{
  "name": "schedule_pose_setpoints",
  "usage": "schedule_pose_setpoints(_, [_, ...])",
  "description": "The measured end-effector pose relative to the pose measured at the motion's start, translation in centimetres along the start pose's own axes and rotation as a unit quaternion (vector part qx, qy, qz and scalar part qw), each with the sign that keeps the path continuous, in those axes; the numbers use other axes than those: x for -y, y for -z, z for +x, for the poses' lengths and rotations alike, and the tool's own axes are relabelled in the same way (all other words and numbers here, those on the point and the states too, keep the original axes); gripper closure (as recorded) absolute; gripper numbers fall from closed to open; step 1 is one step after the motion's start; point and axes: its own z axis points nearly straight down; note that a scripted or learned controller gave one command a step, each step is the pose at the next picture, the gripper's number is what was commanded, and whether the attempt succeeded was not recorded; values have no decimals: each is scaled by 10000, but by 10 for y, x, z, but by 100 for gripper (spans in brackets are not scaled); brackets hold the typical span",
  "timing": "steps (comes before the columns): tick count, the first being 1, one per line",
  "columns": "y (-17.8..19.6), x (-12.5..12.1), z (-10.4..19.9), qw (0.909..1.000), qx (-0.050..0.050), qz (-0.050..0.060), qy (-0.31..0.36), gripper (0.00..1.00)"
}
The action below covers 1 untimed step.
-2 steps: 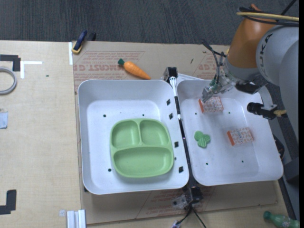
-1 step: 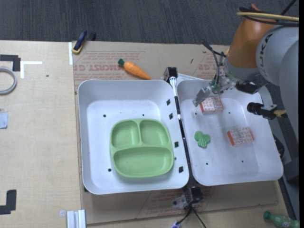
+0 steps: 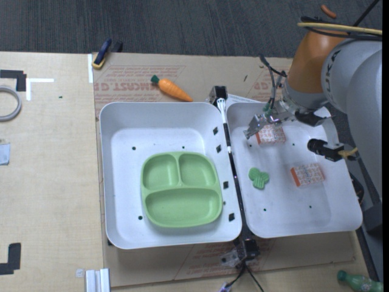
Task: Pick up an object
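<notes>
My gripper hangs low over the back left part of the right bin. Directly beside it, touching or nearly touching on its right, lies a small red-and-white packet. A second red-and-white packet lies further right on the bin floor. A small green toy piece rests near the bin's left wall. The arm's wrist with the orange band rises behind the gripper and hides the bin's back right corner.
The left bin holds a green divided plate. An orange toy carrot lies on the cardboard behind the left bin. A blue-and-yellow item sits at the bench's back. A green bottle lies at the front right.
</notes>
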Motion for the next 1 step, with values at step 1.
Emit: schedule_pose_setpoints(1, [11, -1, -2, 10000, 31, -27, 4, 100])
